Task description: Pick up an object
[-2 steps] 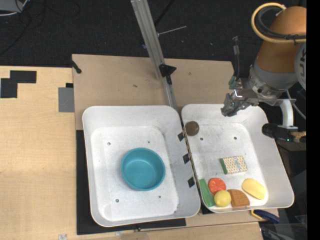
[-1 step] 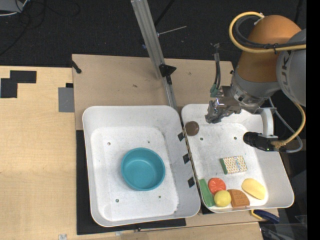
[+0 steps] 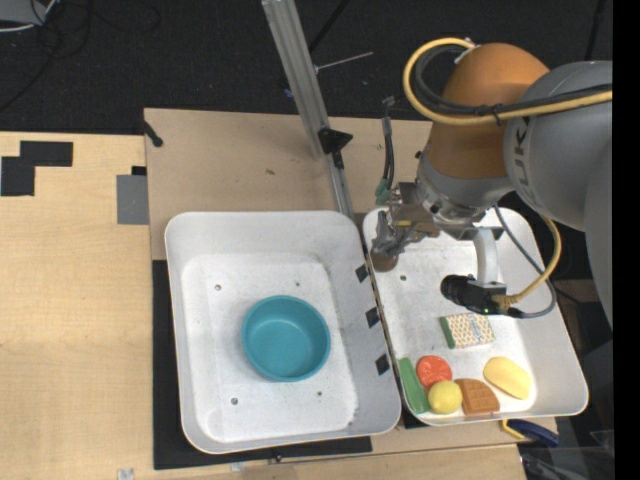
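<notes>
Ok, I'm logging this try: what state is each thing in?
blue bowl: upright, alone in left bin
tool: low over right bin, far end, away from toys
yellow lemon: lying by the near edge
red tomato: resting, untouched

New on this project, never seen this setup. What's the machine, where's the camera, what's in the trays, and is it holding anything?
It is a single robot arm, grey with an orange band, reaching in from the right. At its end is a two-finger gripper, low over the upper left part of the right bin. I cannot see anything between its fingers, nor tell how they stand.

The one camera is fixed above the bench and looks down at a slant.

The left bin holds a teal bowl. In the right bin, clustered near the front edge: a patterned block, a red piece, a yellow ball, a brown piece, a yellow oval piece and a green stick.
</notes>
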You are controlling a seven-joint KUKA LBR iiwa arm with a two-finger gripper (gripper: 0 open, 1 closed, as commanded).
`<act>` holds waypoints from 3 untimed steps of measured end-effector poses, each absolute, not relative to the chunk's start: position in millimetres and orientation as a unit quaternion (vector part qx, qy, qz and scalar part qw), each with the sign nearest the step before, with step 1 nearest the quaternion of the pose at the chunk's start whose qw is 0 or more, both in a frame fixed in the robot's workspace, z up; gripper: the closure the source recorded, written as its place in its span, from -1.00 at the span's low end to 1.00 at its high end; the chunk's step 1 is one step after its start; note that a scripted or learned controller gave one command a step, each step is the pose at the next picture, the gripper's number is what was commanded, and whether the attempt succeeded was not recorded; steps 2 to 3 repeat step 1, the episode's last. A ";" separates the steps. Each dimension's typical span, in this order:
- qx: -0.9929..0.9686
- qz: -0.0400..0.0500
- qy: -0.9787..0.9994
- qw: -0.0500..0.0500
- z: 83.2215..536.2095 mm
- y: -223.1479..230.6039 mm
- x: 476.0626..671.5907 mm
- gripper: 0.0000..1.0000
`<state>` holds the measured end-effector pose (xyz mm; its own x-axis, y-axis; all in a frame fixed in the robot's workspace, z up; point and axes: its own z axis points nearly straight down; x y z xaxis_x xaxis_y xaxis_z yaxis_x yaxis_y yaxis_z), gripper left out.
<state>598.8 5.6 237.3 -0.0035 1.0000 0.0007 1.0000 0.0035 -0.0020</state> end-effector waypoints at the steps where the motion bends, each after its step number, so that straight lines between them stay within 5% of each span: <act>1: -0.706 0.000 -0.708 0.001 223.9 59.9 594.1 1.00; 3: -0.706 0.000 -0.708 0.001 223.9 59.9 594.1 1.00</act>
